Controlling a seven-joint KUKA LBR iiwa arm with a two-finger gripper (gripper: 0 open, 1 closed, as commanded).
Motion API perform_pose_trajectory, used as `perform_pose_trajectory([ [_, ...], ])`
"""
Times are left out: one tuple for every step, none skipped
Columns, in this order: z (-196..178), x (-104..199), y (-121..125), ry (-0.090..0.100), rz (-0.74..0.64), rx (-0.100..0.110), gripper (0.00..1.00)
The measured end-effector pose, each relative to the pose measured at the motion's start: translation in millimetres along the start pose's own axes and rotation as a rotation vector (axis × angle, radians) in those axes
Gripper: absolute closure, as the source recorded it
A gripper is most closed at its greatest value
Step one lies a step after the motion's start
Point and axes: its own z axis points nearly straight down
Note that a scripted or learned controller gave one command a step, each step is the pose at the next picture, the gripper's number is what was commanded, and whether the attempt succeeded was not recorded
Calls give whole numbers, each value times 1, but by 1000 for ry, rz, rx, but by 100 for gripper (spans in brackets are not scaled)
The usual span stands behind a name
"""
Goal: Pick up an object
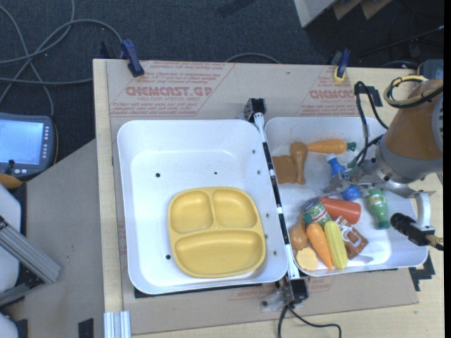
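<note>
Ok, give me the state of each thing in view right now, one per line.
left bin: holds the yellow tray
yellow tray: flat, upright, its three compartments bare
right bin: holds the toy food
carrot: lying flat by the corn
corn: lying flat
green bottle: on its side
drumstick: lying flat, apart from the pile
gripper: low in the right bin

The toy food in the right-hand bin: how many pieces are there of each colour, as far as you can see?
Orange: 2, carrot by the far wall and carrot near the front
Brown: 1, drumstick
Red: 1
Green: 1
Yellow: 1, corn
Total: 6 clearly told apart
</note>
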Motion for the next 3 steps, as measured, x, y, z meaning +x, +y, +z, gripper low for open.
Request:
perform_pose_trajectory([
  [-10,-2,2,-5,0,-4,100],
  [-1,63,24,-6,-4,-5,100],
  [-105,150,40,-5,-9,-15,100],
])
